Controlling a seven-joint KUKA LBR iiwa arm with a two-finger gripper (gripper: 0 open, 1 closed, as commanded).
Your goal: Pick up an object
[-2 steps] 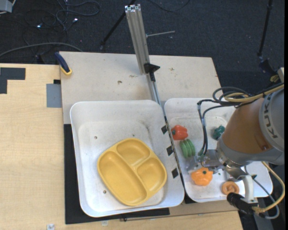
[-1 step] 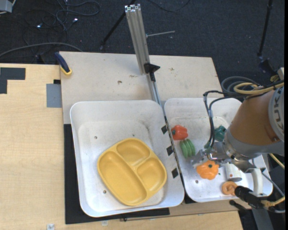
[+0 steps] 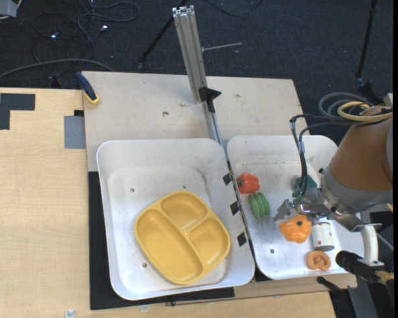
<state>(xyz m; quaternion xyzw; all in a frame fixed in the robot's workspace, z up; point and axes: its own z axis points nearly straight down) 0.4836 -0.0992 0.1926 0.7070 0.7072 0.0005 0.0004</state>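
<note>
The right bin (image 3: 278, 152) holds several small objects. A red pepper (image 3: 248, 182) and a green vegetable (image 3: 259, 205) lie near its left wall. An orange pepper (image 3: 296, 229), a white cylinder (image 3: 322, 236) and a tan ring-shaped piece (image 3: 318, 261) sit toward the front right. My gripper (image 3: 288, 211) is low over the right bin, just above and to the left of the orange pepper and to the right of the green vegetable. I see nothing held in it.
The left bin (image 3: 119, 171) carries a yellow divided plate (image 3: 181, 236). An aluminium post (image 3: 192, 52) rises behind the bins, and a black-clipped divider (image 3: 233, 197) separates them. My arm's bulky orange band (image 3: 361, 154) overhangs the right bin's right side.
</note>
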